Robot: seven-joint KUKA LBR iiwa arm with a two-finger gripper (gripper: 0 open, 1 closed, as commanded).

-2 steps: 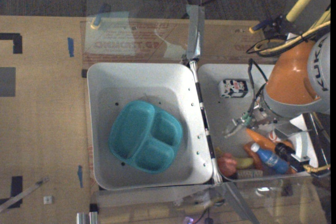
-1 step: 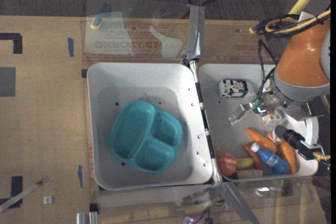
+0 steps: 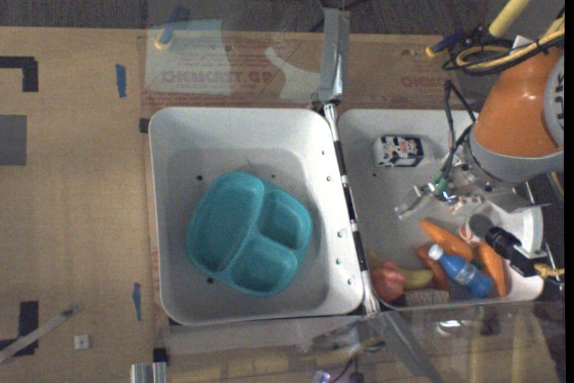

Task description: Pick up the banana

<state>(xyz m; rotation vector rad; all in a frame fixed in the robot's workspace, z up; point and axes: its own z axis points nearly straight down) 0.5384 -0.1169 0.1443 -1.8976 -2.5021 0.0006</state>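
The banana (image 3: 418,278) shows as a short yellow-green piece at the front of the right bin (image 3: 359,134), wedged between a red apple (image 3: 388,281) and a blue bottle (image 3: 463,273); part of it is hidden by its neighbours. My gripper (image 3: 413,199) hangs over the middle of the right bin, behind and slightly left of the banana. It is open, with nothing between the fingers (image 3: 405,209). The grey arm with its orange band (image 3: 516,117) reaches in from the right.
A small black-and-white carton (image 3: 399,151) stands at the back of the right bin. Orange carrots (image 3: 446,238) (image 3: 492,269) lie beside the bottle, and a brown item (image 3: 431,296) sits at the front rim. A teal divided plate (image 3: 251,233) lies in the left bin (image 3: 170,139).
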